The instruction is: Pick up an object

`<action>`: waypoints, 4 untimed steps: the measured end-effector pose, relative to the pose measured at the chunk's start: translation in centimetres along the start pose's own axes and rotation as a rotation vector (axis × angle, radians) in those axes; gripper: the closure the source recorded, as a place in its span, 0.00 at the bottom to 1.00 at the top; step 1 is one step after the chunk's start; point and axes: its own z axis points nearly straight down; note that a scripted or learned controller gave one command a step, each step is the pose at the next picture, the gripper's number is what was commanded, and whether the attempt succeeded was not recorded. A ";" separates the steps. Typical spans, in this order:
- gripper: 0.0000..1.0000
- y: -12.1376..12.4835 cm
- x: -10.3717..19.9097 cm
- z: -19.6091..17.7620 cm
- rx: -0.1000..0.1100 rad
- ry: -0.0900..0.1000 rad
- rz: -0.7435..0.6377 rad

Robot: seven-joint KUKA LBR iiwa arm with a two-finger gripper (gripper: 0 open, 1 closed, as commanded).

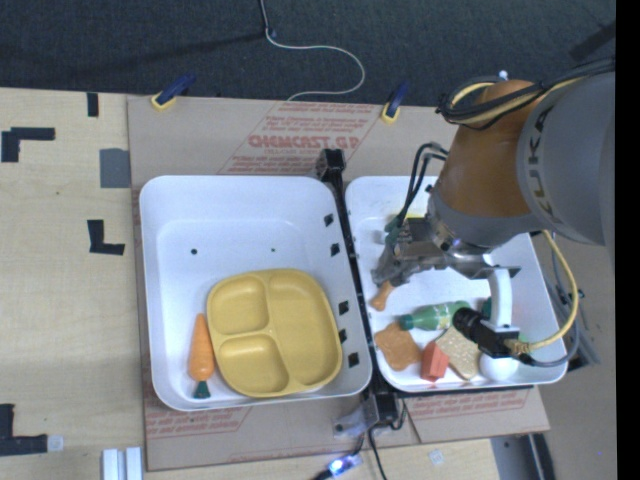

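**Gripper low over the right bin's near-left corner**

The gripper (392,268) hangs in the right bin (365,200); whether it's open I can't tell. Just below it lies a small orange-brown piece (381,294), with the green bottle (433,317) lying crosswise a little further toward the front.

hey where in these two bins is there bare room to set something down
Most room is in the left bin: its whole far half, beyond the yellow plate, is bare white floor. The carrot fills the strip beside the plate. The right bin is crowded: toy food packs its near end and the gripper hangs over the middle.
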 end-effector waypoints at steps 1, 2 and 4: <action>1.00 -0.4 2.7 1.5 0.003 -0.002 0.005; 1.00 -1.5 2.2 0.4 0.002 -0.002 0.006; 1.00 -0.1 3.2 -0.2 0.001 -0.002 0.006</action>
